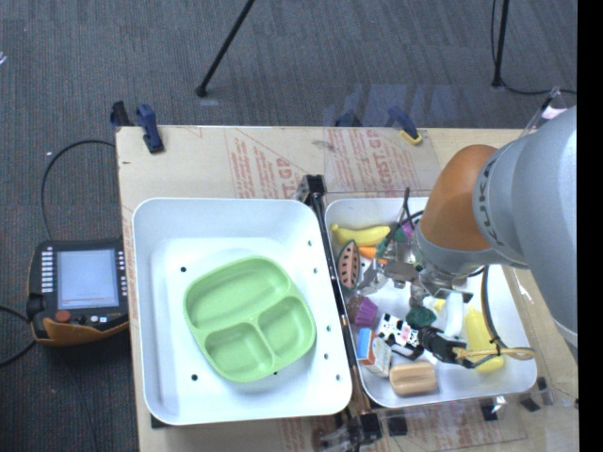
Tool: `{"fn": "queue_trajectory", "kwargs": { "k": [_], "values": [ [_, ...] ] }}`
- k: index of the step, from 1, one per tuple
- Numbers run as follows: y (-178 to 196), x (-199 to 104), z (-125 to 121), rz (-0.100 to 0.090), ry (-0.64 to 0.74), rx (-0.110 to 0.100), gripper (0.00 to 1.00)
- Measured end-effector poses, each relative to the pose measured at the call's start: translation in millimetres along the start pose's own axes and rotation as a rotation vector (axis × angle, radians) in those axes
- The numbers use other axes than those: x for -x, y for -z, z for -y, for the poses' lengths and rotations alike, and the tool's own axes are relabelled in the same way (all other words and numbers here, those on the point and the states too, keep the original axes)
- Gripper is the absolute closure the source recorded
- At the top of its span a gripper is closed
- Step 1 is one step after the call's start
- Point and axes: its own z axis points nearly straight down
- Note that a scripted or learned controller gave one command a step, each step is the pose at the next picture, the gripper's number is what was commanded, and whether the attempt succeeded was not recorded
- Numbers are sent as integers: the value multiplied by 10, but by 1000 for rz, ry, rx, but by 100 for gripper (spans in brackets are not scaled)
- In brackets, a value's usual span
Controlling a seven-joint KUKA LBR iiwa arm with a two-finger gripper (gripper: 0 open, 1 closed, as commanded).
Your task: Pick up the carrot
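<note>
While the gripper (412,301) hangs low over the cluttered right bin (524,370), I cannot tell how it is set. What may be the carrot (366,251), an orange sliver beside the banana (359,234), lies just left of it, so the arm looks mid-approach and next needs a short leftward shift.

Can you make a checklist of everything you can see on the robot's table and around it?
Surface: brown bench bearing two white bins, left bin and right bin.
Job's things: carrot cannot be told apart in the right bin's pile.
Clutter: green divided plate in the left bin; banana, tan block and other small toys in the right bin.
Grippers: gripper low over the right bin's toys.
Cables: black cable on the floor, running to the handheld screen.
Surroundings: grey carpet, tripod legs, blue clamps on the bench edge.
</note>
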Motion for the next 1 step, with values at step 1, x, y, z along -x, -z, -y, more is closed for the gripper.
{"fn": "queue_trajectory", "kwargs": {
  "k": [1],
  "values": [
    [19,308,-813,1,192,5,0]
  ]
}}
